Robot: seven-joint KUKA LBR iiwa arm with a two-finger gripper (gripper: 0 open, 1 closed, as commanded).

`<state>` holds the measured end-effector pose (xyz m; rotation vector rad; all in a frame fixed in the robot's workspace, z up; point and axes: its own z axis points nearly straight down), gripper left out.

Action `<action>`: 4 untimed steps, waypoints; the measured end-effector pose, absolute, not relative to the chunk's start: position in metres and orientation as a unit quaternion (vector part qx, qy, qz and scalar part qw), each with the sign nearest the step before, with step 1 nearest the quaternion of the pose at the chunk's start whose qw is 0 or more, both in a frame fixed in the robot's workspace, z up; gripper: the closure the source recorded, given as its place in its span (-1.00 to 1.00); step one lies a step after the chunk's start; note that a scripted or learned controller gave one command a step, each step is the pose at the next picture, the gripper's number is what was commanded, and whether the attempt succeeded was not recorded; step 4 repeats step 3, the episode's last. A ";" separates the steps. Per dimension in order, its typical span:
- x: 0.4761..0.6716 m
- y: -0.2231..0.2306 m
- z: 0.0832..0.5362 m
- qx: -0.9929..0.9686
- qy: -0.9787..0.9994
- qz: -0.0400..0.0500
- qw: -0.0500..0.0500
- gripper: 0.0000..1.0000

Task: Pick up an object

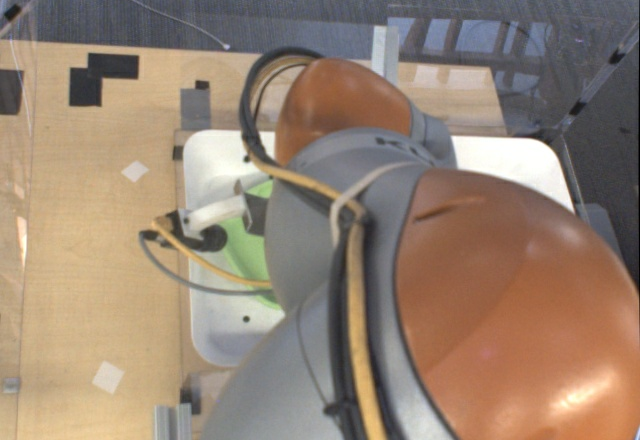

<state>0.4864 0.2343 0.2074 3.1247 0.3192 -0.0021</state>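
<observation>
My grey and orange arm reaches down over the left white bin and covers most of it. A bright green object lies in that bin, showing beside and beneath the wrist. The gripper itself is hidden under the arm body. A white fitting and black cable connector stick out to the left at the wrist, above the bin's left rim.
The right white bin shows as a strip behind the arm. The wooden bench extends to the left with black markers and small white tags. Clear plastic walls stand at the left and right. A yellow and grey cable loops over the bin's left edge.
</observation>
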 end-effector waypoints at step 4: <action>0.490 0.230 0.367 0.995 0.097 0.005 -0.004 1.00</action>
